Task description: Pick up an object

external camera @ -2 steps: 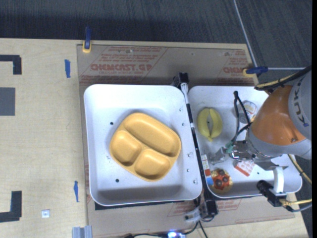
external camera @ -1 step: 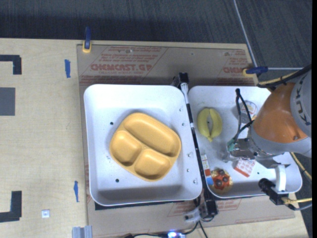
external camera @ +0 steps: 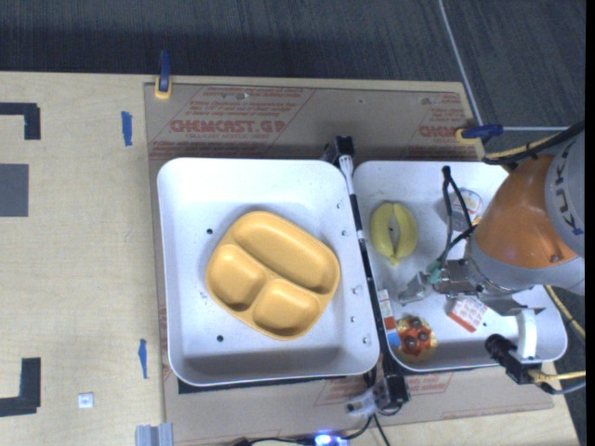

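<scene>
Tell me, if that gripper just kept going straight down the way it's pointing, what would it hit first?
Probably the bare white floor of the right bin. The gripper hangs between the yellow object and the small colourful object, though depth is unclear.

Your grey KUKA arm (external camera: 558, 221) comes in from three o'clock, its bulky orange-banded wrist section (external camera: 522, 221) sitting toward the four o'clock part of the view. From that band the wrist points toward nine o'clock and slightly down. The two-finger metal gripper (external camera: 420, 284) lies at its tip, low and slanted. You cannot make out the finger spacing from this angle.
</scene>
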Tool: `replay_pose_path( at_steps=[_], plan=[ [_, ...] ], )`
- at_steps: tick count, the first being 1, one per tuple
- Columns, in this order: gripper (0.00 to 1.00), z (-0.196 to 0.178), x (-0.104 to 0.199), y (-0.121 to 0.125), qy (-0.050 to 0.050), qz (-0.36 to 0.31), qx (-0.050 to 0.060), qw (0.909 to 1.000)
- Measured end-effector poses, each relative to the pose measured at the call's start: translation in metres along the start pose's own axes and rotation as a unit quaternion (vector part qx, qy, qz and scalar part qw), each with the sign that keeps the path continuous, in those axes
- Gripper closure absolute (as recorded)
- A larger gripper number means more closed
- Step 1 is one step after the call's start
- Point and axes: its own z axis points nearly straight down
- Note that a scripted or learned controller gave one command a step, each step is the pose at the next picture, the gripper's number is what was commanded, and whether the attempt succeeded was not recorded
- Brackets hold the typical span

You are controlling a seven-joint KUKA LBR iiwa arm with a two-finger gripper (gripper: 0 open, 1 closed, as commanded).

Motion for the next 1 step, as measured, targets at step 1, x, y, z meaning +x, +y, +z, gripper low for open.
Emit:
replay_pose_path(
  at_steps=[1],
  plan=[
    [0.00, 0.0137, 0.0021, -0.0053, 0.005, -0.001, 0.010, 0.9999]
  ],
)
